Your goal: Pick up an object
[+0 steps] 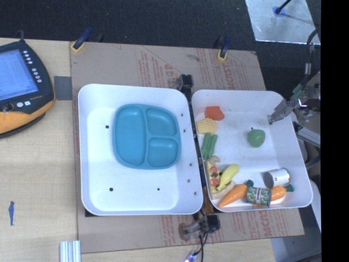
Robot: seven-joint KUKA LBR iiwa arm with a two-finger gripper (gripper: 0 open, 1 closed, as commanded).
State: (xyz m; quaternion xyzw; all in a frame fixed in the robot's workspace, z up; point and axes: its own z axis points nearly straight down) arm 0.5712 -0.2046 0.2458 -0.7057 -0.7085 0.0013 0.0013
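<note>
1. the pincer (276, 115) hangs at the far right corner of the right bin (240, 100), low over the rim, with nothing between its fingers. they look a little spread, pointing down and left toward the bin floor.
2. the step in hand seems to be the approach: no object is lifted yet, and a target has yet to be reached.
3. the nearest thing is the green ball (256, 137), alone on bare floor, just left of and nearer the camera than the pincer. it is my guess for the pick, being apart from everything else.
4. the next move calls for a short travel inward and down, jaws set wide enough to straddle the ball, then a close. being round, it could roll out of a skewed pinch.
5. the other objects crowd the edges: a red piece (214, 113), corn (206, 126) and a green pod (209, 145) run along the left wall; a banana (227, 174), a carrot (233, 195), a can (277, 177) and a green-labelled packet (260, 196) sit near the front wall, some touching.
6. open room is best in the middle and far part of the right bin; the walls hem in any grasp on the edge items.
7. the left bin (92, 162) holds a blue tray (146, 136), with bare floor around it.
</note>
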